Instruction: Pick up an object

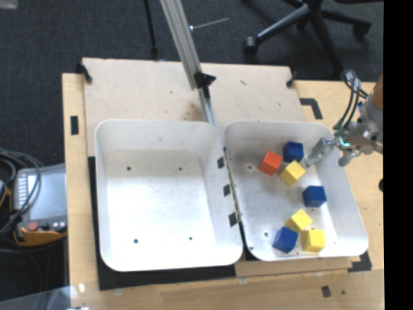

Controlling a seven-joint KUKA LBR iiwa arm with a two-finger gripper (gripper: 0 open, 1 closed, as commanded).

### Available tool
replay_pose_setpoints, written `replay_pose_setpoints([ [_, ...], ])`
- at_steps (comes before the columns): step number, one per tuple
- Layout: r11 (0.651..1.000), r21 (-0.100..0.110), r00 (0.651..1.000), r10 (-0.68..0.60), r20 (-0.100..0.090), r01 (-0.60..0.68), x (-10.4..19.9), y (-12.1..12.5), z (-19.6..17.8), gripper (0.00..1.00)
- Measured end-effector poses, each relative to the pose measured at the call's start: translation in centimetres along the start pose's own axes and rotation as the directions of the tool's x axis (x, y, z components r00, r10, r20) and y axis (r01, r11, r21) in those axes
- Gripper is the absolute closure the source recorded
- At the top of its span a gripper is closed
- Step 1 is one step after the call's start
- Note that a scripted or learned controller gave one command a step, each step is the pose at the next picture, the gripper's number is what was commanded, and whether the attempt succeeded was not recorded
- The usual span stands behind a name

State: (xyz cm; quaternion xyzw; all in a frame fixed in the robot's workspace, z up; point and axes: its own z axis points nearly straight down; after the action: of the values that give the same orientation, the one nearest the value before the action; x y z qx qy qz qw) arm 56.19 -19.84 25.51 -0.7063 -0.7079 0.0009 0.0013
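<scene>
The right bin (258,141) holds several cubes. An orange cube (271,163), a blue cube (293,151) and a yellow cube (292,172) cluster near its middle. Another blue cube (314,196) lies below them. Near the front rim lie a yellow cube (300,221), a blue cube (284,239) and a yellow cube (313,240). My gripper (328,155) hangs over the bin's right side, just right of the upper blue cube. It is open, its fingers spread, with nothing between them. One finger (316,152) points toward the yellow and blue cubes.
The left bin (161,192) lies beside the right one, sharing a middle rim. A slanted metal pole (184,44) rises from the bench behind the bins. A cabled box (35,205) is at the far left.
</scene>
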Motion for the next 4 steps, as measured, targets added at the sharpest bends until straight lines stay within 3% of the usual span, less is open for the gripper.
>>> replay_pose_setpoints([
  [1, 1.000, -0.004, 1.000, -0.001, 0.001, 0.001, 0.0, 0.1, -0.2, 0.00],
  [2, 1.000, 0.002, 1.000, 0.003, 0.001, -0.003, -0.3, -0.4, 6.0, 0.00],
  [4, 1.000, -0.006, 1.000, 0.002, 0.001, -0.002, 0.1, -0.2, 13.6, 0.00],
])
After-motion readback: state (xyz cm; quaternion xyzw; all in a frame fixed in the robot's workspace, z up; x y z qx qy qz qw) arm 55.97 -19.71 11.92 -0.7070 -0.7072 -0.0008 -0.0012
